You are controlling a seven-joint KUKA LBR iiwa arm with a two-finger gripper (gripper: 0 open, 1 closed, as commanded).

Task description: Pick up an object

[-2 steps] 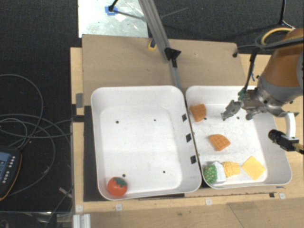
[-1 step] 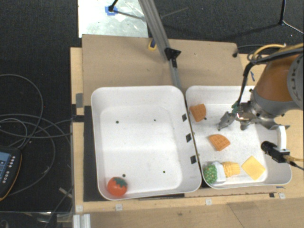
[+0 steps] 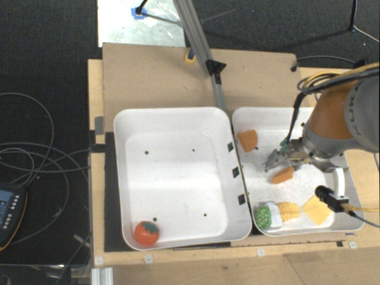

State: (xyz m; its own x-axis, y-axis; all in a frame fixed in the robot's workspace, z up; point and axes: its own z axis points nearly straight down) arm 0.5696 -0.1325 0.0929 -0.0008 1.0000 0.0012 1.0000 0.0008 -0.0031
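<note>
My gripper (image 3: 278,161) hangs low in the right bin (image 3: 268,119), reaching in from the right on the grey arm with the orange band. Directly below and touching or nearly touching it lies a small orange chunk (image 3: 283,175); whether it is gripped I cannot tell. An orange wedge (image 3: 247,140) sits near the bin's left wall, apart from the gripper. Along the front of this bin lie a green pea pod piece (image 3: 262,217), a yellow corn cob (image 3: 289,210) and a yellow cheese slab (image 3: 316,209). A red tomato (image 3: 146,233) rests in the front left corner of the left bin (image 3: 172,119).
A grey pole (image 3: 196,34) slants down from the top to the gap between the bins. Yellow and black cables (image 3: 320,82) loop above the arm at the right. The bins' shared wall (image 3: 236,171) carries black clips.
</note>
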